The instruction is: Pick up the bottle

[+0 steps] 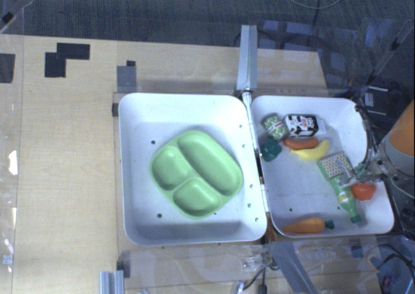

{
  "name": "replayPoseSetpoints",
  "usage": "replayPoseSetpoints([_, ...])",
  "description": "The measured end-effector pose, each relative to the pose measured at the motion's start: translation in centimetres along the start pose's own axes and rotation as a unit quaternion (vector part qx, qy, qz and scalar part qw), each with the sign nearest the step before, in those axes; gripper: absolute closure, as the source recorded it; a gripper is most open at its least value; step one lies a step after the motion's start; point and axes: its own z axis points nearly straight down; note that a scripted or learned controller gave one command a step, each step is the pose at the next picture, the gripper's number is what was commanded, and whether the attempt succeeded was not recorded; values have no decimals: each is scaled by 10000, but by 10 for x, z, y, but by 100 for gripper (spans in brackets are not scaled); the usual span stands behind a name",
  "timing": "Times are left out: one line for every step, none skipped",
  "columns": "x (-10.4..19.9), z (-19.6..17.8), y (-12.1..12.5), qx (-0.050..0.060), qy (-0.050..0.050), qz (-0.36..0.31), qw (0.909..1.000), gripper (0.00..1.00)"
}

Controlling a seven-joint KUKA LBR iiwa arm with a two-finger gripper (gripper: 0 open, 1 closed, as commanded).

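hand (367, 171) over white bin (373, 127)

The bottle (340, 186) is slim and green with a pale checkered label near its upper end. It lies on its side, slanted, in the right bin (305, 215), close to that bin's right wall.

Even, fairly bright overhead light; soft shadows inside left bin (130, 176) walls; mild blur overall, softer right of it.
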Motion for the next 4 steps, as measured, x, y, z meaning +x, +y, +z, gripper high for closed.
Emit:
replayPoseSetpoints([25, -70, 69, 74, 26, 862, 9962, 100])
replayPoseSetpoints([25, -70, 69, 73, 23, 859, 9963, 0])
replayPoseSetpoints([13, 32, -2, 87, 27, 1191, 9928, 0])
replayPoseSetpoints([13, 21, 0, 60, 17, 1183, 9930, 100])
